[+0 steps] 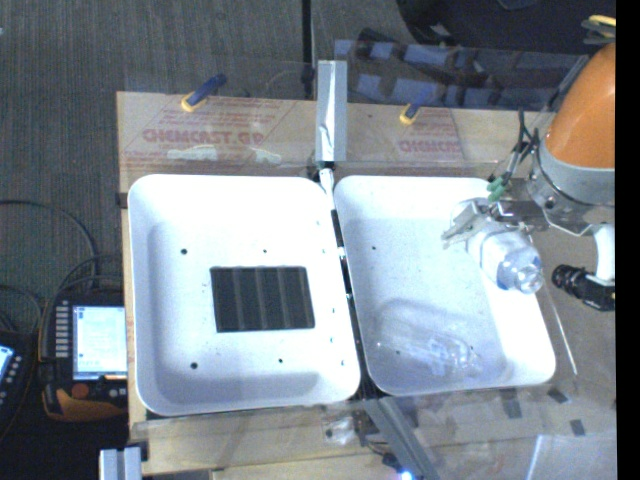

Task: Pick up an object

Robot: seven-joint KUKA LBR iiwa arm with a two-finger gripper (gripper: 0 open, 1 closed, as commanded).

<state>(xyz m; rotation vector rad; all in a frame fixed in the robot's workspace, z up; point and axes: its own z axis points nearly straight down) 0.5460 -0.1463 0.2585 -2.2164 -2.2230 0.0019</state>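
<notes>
From where I'm standing over the surface (pixel 140 133), there are two white bins side by side. The left bin (pixel 160 268) has one dark ribbed rectangular pad (pixel 262 297) lying flat near its middle, easy to see. The right bin (pixel 400 258) is trickier: there's one clear plastic object (pixel 432 343) lying near the front, so see-through and washed out against the white that I can't really make out its shape, just glints and a faint shadow.

The arm (pixel 585 118) comes in from the right and is cut off by the frame edge, so you only get the orange band and grey wrist. The hand (pixel 478 220) hangs over the right bin's far right side, and it's blown out in the glare. Right under it sits something pale and bluish, a roundish clear thing (pixel 518 271), but whether the hand is clamped on it or released, I honestly can't tell.

Two clamps on the board behind, one blue-handled (pixel 203 91), one yellow-tipped (pixel 410 114). One tablet-looking controller (pixel 90 343) on the floor, left.
</notes>
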